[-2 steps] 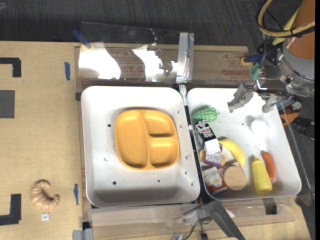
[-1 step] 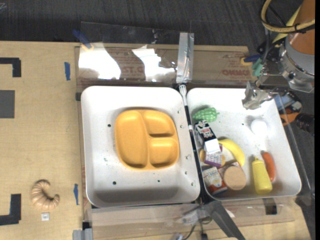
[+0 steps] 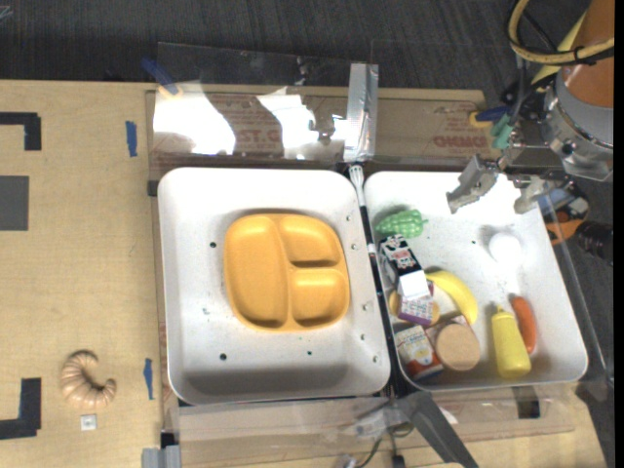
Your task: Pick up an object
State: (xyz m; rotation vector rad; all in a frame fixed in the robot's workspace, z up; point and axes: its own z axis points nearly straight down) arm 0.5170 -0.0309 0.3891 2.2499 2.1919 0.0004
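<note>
Hovering over the upper right corner of the right bin (image 3: 561,261), the claw (image 3: 499,191) has its two grey fingers spread apart, one finger (image 3: 470,185) leaning left and the other near the bin's right wall, with nothing between them. Bare white floor lies under and around it, apart from a pale round object (image 3: 504,247) just below the fingers.

Most of the objects crowd the lower half of this bin. A green leafy toy (image 3: 402,223) sits against the left wall near the top, with a small black-and-white carton (image 3: 398,253) just below it. Below that, a white and purple box (image 3: 416,297) touches a banana (image 3: 456,293). Further down lie a red-labelled packet (image 3: 416,349) and a tan round disc (image 3: 458,345), close together. A yellow bottle (image 3: 509,340) stands near the right wall, with an orange carrot-like piece (image 3: 526,320) just beside it toward the rim.

The left bin (image 3: 185,261) holds a yellow divided tray (image 3: 286,270) in its middle, with open white floor on every side of it. The two bins touch along their shared edge.

On the tabletop (image 3: 68,261), well left of both bins, lies a curled tan croissant-shaped toy (image 3: 88,378).
</note>
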